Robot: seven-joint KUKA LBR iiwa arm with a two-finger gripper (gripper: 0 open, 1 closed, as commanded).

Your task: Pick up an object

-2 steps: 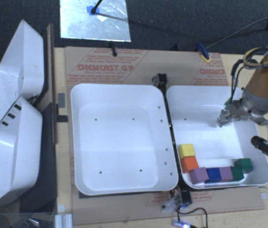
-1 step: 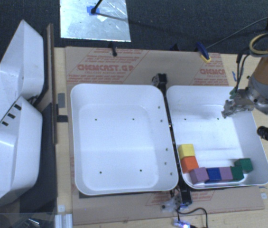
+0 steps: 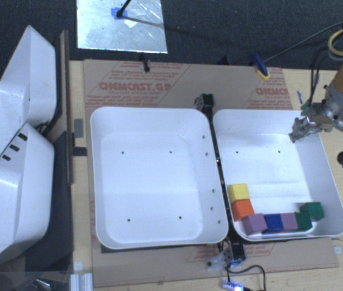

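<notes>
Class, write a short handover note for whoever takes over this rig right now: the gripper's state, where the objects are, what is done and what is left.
Two-finger gripper: over the right white bin's upper right rim, holding nothing visible.
Objects: yellow block, orange block, purple block, blue block, second purple block and green block cluster along the bin's near edge.
Done: nothing picked.
Left: descend, grasp a block, lift.

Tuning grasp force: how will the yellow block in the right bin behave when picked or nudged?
The yellow block looks like a rigid, flat-faced cube, so it should likely slide rather than roll. It touches the orange block, so a nudge toward that one would probably shift both. It appears small and probably light. The gripper hangs over the right bin, away from it.
</notes>
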